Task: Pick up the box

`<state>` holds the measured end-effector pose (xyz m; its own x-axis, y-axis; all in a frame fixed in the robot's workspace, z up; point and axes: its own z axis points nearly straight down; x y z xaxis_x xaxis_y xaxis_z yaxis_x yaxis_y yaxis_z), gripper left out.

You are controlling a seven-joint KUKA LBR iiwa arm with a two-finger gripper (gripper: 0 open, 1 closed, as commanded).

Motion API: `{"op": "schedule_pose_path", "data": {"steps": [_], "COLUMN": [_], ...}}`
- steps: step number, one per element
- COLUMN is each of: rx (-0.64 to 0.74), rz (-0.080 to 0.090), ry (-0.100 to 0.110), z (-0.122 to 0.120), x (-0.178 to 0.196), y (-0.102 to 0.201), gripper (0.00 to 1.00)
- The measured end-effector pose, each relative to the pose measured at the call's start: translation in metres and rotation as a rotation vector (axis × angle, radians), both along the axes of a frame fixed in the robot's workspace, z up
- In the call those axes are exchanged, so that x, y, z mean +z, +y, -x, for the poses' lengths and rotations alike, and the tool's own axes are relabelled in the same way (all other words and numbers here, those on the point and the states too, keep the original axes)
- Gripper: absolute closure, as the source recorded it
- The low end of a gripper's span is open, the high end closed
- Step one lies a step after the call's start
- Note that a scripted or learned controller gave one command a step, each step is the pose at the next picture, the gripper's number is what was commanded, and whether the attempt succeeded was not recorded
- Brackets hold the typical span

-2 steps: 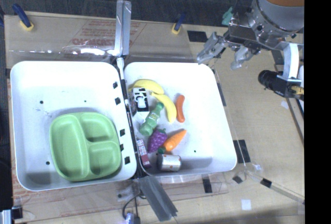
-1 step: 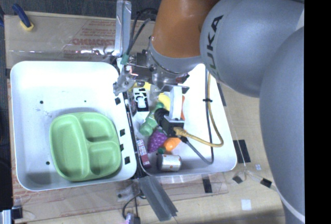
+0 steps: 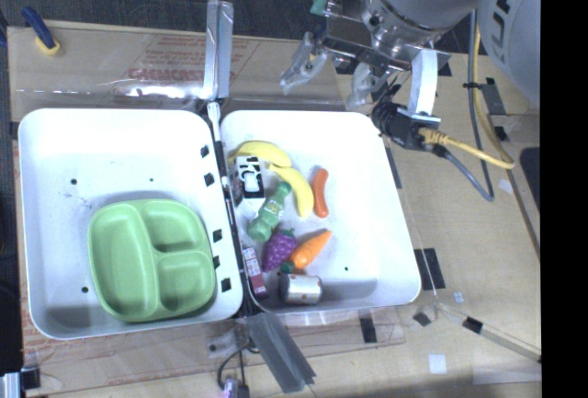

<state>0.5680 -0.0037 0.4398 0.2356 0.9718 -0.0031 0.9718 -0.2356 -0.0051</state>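
I see the pincer (image 3: 333, 79) spread and holding nothing above the right bin's (image 3: 367, 203) far rim; the box (image 3: 249, 177) (black-and-white) lies beside 1 banana (image 3: 262, 152).

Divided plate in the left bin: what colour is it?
Light green, seen in the camera view.

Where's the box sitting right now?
The box lies in the right bin, against its left wall, just under the banana and beside the green bottle. The claw hovers above the bin's far edge.
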Motion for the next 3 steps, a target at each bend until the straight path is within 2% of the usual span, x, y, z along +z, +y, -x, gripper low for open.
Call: {"op": "schedule_pose_path", "data": {"steps": [1, 2, 3], "rx": [-0.199, -0.188, -0.187], "rz": [0.000, 0.000, 0.000], "ry": [0.003, 0.011, 0.011], "z": [0.0036, 0.0011, 0.0010], "x": [-0.0279, -0.0212, -0.0212], "y": [-0.1952, -0.1932, -0.1929], "gripper": [0.00, 1.00, 0.00]}}
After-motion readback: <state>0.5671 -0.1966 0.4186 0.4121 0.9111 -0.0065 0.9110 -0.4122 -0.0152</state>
